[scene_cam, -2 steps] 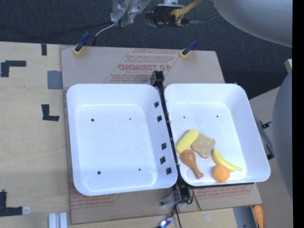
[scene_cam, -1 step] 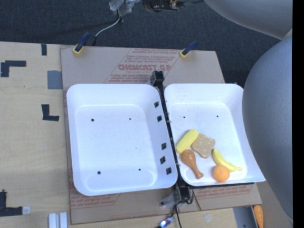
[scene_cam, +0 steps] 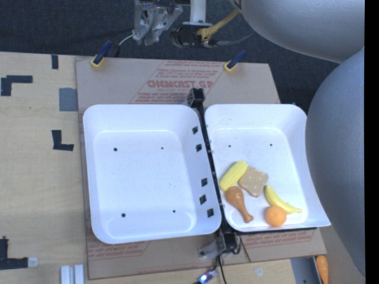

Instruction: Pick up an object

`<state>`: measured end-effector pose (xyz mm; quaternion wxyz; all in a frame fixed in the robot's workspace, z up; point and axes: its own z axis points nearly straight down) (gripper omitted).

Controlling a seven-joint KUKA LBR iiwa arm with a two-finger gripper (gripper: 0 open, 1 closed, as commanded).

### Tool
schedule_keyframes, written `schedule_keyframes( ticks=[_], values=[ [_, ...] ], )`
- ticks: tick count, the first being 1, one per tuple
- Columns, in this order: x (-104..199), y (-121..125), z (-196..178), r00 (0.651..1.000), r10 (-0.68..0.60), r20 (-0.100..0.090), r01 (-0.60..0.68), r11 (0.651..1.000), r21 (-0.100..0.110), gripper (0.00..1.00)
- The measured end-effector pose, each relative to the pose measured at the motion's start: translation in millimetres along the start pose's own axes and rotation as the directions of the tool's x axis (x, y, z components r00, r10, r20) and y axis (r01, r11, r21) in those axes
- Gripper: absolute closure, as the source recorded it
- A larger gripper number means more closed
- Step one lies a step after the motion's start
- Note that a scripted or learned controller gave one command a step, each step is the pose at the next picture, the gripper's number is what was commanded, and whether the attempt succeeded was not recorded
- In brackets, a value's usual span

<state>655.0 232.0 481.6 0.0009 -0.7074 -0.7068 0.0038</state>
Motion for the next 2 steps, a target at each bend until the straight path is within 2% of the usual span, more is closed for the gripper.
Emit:
schedule_keyframes(
  ticks=[1, 2],
  values=[
    [0, -9, 0, 1.0, -0.001, -0.002, 0.001, 1.0, -0.003, 1.0],
    [0, 13, 1, 1.0, 0.0, -0.001, 0.0, 1.0, -0.006, 1.0]
  ],
)
